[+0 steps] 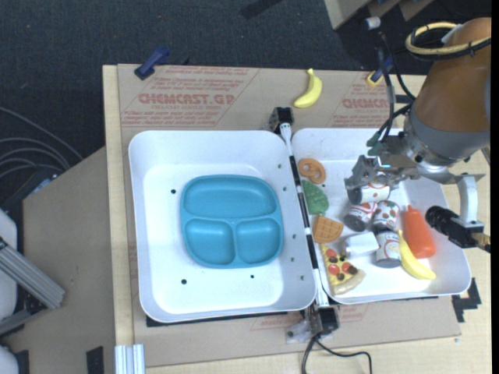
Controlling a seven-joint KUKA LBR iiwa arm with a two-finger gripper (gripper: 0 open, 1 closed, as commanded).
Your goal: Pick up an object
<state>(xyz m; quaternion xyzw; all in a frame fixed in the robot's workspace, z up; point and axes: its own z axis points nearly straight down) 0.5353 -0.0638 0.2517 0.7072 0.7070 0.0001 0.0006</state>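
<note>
Objects to choose from all lie in the right bin (460, 283), so that is where your pick has to happen; as far as you can judge, nothing has been lifted yet.

Starting at the left, you see a blue clip (151, 62) on the cardboard sheet (195, 100) that covers the tabletop (93, 209), and the sheet's red print reads "CHEMCAST", once above the left bin and again, partly cut off, further right. The left bin (148, 209) carries a blue divided plate (231, 220) and nothing else you could grasp easily.

A toy banana (309, 90) lies on the cardboard just behind the bins. Moving into the right bin, you find a pretzel (311, 169), a green leaf-shaped piece (316, 198), a waffle-like piece (327, 228) and a pizza slice (341, 269) along its left side. Further right sit two small cans (385, 244) with red and white labels whose writing is too small to read, then an orange bottle-shaped toy (419, 234) and a second banana (415, 265) touching it.

The pincer (373, 176) hangs low over the cans in the back of that bin, but you cannot tell how its jaws stand, nor whether it touches anything. Treat the grasp and the lift as still to do.
</note>
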